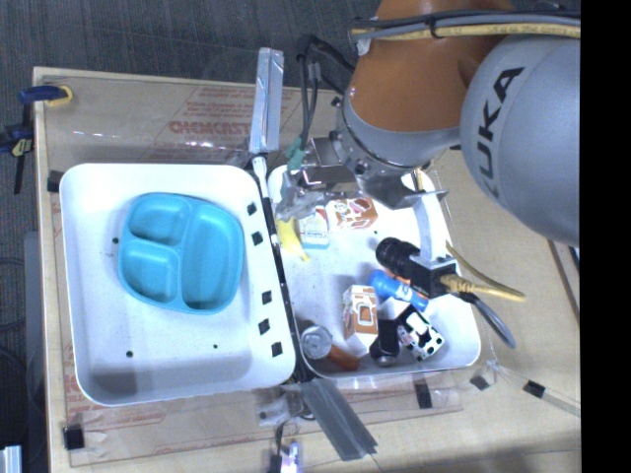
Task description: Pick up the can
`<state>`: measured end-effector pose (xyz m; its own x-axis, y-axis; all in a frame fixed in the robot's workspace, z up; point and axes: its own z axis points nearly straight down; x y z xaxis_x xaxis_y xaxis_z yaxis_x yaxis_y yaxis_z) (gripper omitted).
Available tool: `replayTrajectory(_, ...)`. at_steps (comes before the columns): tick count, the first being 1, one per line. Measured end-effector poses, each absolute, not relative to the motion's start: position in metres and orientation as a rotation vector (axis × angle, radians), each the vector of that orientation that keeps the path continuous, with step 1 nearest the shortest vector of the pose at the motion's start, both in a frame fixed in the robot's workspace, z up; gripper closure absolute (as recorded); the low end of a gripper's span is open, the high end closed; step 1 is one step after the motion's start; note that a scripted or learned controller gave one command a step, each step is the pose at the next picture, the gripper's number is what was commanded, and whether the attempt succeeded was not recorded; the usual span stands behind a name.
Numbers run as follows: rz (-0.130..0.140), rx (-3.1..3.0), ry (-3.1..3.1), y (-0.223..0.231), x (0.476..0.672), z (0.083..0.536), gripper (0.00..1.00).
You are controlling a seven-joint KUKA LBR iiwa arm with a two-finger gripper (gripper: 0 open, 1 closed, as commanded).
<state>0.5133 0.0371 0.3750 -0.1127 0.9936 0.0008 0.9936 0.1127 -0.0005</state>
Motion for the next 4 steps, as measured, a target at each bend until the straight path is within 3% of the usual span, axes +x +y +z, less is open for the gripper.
replayTrajectory(1, 0.001, -1.835, -2.549, 0.067, 0.540, 0.442, 1.00)
replayTrajectory(2, 0.007, -1.903, -2.495, 0.127, 0.497, 0.310, 1.00)
replayTrajectory(3, 0.005, -1.972, -2.444, 0.169, 0.476, 0.288, 1.00)
replayTrajectory(4, 0.004, -2.000, -2.420, 0.176, 0.476, 0.326, 1.00)
